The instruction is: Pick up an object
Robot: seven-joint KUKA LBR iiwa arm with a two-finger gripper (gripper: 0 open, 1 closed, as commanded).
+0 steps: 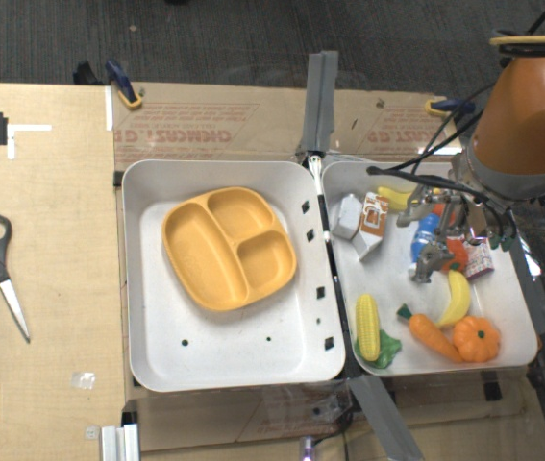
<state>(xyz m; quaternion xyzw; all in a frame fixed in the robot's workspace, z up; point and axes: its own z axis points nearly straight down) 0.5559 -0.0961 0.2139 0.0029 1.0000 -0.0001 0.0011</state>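
My gripper (432,254) hangs low over the middle of the right bin (387,185), reaching in from the right under the orange band of the arm (533,104). Directly around it lie a blue object (425,234), a red object (457,250) and a banana (457,298). Whether it touches any of them is hidden by the wrist and cables. Further left in the same bin sit a white carton (349,216) and an orange-and-white box (373,221). Along the front lie a corn cob (367,325), a carrot (433,336) and a small orange pumpkin (476,339).
The left bin (147,286) holds a yellow divided plate (229,248). A grey divider bar (320,104) runs between the bins at the back. Scissors (1,267) lie on the wooden bench far left. Black cables (435,157) trail from the arm over the right bin.
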